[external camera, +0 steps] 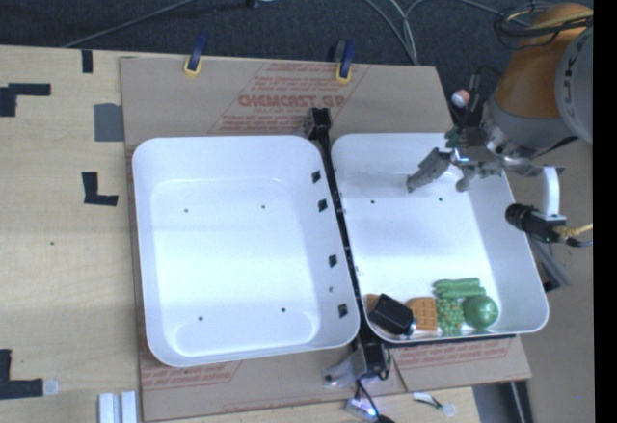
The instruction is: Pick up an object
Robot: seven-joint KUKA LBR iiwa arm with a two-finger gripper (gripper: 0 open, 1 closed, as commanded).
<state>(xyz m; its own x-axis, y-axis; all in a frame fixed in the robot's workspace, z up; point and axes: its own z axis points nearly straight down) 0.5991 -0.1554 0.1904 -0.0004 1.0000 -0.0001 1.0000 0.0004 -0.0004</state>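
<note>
1. Nearest my camera, four objects huddle along the near wall of the right bin (501,219): a black block (390,314), an orange waffle-like piece (420,312), a green bumpy piece (454,304) and a green ball (480,311).
2. From what I see, the black block's long axis runs diagonally, from upper left to lower right in my view; the bumpy green piece lies roughly across the bin.
3. At the bin's far end I see the gripper (441,171), well apart from the cluster, its two fingers spread apart with nothing between them.
4. Beside it on my screen sits the left bin (154,219).
</note>
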